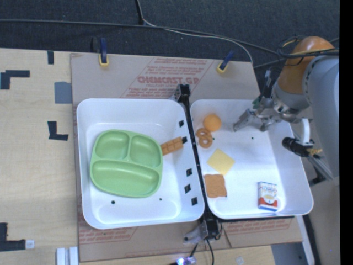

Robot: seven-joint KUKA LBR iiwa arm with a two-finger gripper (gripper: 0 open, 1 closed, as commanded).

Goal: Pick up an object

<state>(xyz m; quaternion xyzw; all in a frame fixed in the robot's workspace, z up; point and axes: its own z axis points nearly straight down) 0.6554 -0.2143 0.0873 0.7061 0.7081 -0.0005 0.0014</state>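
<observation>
Nearest us in the right bin (287, 208), at five o'clock, we see a small carton (268, 196); toast (215, 185), cheese slice (220, 161) and orange ball (212, 122) lie beyond. At two o'clock our claw (255, 121) hangs spread and empty, the arm (314, 76) angling in.

In the right bin, an orange ball (212, 122) sits near the divider with a small brown pretzel-like ring (204, 138) touching it just below. A pale yellow cheese slice (220, 161) lies flat mid-bin, a toast-brown square (215, 185) below it, and a small white-and-red carton (268, 196) rests near the front right corner. In the left bin, a green divided plate (127, 163) lies flat, an orange waffle-like stick (171, 145) at its right rim.
</observation>
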